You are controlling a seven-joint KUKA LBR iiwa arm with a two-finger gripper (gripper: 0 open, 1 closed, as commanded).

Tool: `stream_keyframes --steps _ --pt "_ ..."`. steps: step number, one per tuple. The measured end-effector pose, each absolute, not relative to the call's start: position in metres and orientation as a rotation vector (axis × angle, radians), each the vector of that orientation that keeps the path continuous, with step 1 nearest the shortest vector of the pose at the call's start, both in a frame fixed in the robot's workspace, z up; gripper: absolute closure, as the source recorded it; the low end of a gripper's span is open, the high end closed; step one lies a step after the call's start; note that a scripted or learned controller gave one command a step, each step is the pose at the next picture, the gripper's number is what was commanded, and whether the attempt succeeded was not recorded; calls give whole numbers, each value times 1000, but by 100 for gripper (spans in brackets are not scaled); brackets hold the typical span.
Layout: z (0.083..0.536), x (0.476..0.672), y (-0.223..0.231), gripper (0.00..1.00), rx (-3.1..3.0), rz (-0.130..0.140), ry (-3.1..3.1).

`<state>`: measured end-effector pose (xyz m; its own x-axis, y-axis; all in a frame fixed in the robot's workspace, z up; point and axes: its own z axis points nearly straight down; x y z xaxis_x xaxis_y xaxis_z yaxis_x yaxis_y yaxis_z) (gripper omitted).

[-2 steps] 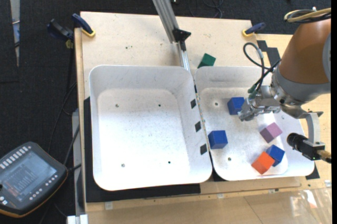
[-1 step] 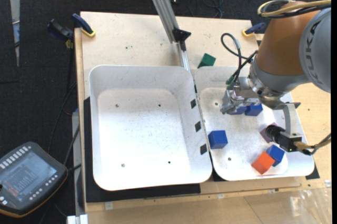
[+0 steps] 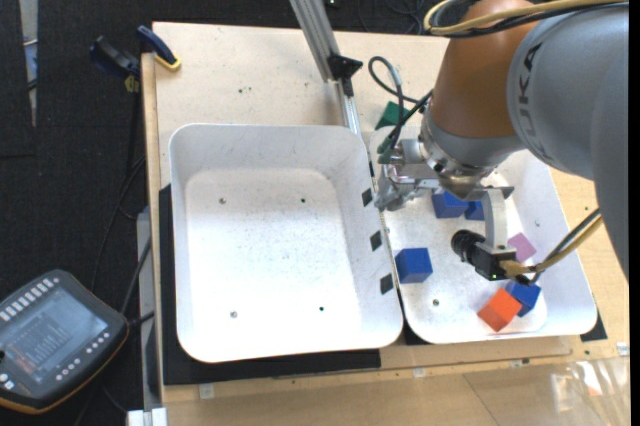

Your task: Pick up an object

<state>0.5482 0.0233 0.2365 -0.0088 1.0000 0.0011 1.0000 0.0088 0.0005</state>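
Speckled white bin (image 3: 270, 334), rounded corners

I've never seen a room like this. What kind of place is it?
Probably a robot lab. A big grey and orange robot arm reaches over two shallow white plastic bins on a wooden bench, small coloured blocks such as a blue cube lie below, and a grey handheld controller sits nearby.

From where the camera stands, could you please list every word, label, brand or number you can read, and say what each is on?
"KUKA": grey letters, seen sideways and partly cut off, on the arm's grey casing.
Teach pendant at lower left: its screen and keys carry markings, too small and blurred to read.
Small black tags on the left bin's right rim: no legible text.
The blocks and the bins show no writing.
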Motion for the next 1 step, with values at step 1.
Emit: stream_keyframes --steps 1 --pt "236 571 74 100 -2213 -4 -2230"
